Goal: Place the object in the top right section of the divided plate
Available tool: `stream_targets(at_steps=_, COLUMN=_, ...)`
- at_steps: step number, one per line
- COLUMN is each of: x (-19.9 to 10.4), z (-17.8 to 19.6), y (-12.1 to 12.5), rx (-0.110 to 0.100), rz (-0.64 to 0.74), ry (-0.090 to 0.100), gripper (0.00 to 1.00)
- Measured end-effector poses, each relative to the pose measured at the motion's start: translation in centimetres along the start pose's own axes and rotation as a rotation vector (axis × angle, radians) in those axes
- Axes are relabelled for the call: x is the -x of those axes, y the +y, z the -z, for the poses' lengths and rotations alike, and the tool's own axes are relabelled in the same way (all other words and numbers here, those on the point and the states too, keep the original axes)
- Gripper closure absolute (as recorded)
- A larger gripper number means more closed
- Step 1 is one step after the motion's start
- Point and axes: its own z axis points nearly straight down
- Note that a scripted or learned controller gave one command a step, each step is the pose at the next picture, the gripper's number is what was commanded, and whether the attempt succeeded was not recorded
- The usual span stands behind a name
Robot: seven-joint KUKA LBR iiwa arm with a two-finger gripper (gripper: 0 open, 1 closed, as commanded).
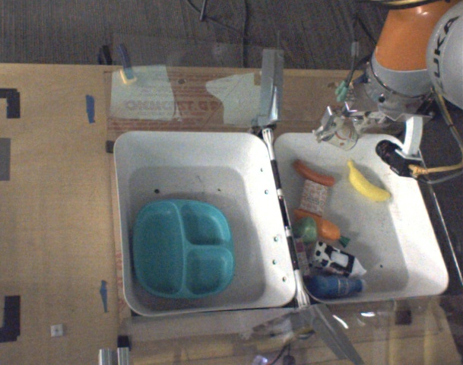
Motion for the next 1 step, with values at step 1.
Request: stream_targets(at_steps=1, x=-4.35, z=-0.54, y=-7.35, rx=-0.002, rz=0.154, ry=0.003, gripper=1.0)
